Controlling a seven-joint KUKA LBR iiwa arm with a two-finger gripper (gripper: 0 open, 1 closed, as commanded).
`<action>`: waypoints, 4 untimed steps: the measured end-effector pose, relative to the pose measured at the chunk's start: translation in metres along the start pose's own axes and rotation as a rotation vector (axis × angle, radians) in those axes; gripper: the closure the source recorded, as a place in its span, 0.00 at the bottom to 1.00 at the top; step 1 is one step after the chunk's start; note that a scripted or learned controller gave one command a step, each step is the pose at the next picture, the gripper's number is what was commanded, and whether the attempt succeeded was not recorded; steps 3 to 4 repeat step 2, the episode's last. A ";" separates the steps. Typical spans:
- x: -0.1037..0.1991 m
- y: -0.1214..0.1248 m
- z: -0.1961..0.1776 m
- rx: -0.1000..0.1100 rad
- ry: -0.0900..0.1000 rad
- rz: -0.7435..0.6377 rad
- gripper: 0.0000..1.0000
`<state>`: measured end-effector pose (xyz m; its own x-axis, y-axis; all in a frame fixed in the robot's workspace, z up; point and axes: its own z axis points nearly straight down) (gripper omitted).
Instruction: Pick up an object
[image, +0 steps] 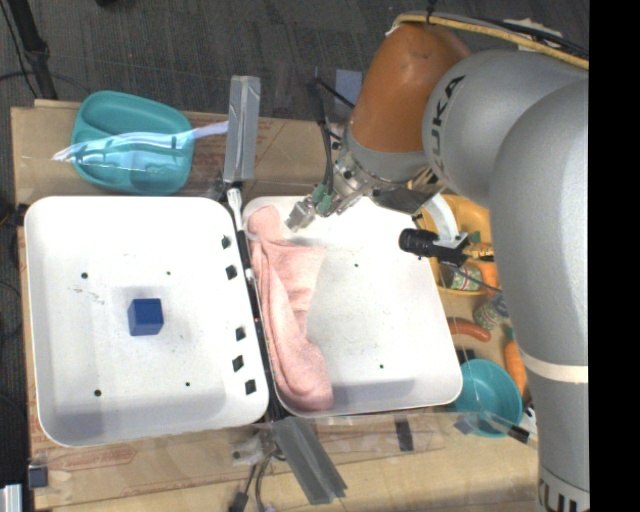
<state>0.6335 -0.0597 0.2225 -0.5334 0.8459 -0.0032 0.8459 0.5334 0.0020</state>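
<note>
Arm fills frame right, wrist reaching to upper centre. Right bin holds a pink cloth draped along its left wall, top to bottom. Left bin holds a blue cube, centre-left of frame. Gripper sits just above the cloth's top end; can't tell if the fingers are released or clenched, nothing seen between them. Risks: cloth lies against the wall, so the fingers may strike the rim, or pinch only a fold that slips out.
</note>
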 end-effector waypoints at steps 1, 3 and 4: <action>0.000 0.000 0.000 0.000 0.000 0.000 0.00; -0.049 -0.018 0.110 0.004 0.004 -0.026 0.00; -0.049 -0.018 0.110 0.004 0.004 -0.026 0.00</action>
